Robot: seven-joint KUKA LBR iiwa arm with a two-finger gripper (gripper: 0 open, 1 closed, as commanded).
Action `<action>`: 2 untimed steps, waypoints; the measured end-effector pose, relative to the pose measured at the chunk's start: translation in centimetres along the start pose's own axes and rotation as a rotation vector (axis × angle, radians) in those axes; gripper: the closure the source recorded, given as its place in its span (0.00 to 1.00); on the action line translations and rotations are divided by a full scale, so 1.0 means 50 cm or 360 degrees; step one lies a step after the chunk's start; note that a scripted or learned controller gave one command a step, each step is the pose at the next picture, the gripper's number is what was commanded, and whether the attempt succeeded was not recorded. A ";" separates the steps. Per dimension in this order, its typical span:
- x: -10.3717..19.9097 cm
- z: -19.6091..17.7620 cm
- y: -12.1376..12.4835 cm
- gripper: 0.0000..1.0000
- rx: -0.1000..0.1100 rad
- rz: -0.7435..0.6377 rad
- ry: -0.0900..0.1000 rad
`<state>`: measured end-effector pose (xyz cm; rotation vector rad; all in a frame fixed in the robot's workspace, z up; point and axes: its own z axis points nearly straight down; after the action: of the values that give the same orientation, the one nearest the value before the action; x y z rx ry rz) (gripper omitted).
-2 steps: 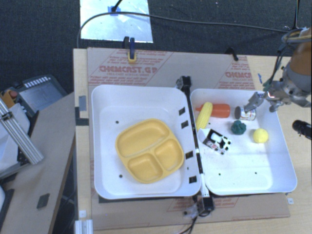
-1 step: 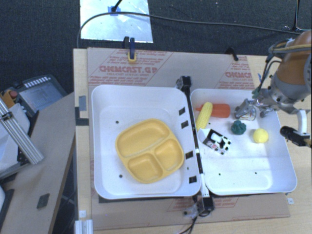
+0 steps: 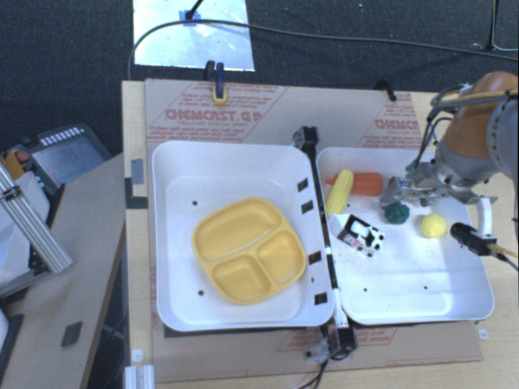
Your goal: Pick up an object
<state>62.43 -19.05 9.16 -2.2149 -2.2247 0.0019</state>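
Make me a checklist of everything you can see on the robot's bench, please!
Surface: two white bins; left bin, right bin.
Job's things: corn, orange piece, green ball, yellow ball, black-and-white toy, all in right bin.
Clutter: yellow divided tray in left bin.
Tool: tool low beside the green ball; grip unclear.
Cables: black cable behind the bench.
Surroundings: dark floor, side table.

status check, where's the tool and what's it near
Tool low in right bin, over green object. No grasp visible. Yellow ball, corn, orange piece close by.
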 end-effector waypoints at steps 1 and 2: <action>-0.001 -0.029 0.005 1.00 -0.0013 -0.0003 -0.0004; 0.002 -0.118 0.012 1.00 -0.0014 -0.0001 -0.0004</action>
<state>63.04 -18.97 15.05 -2.2193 -2.2310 -0.0052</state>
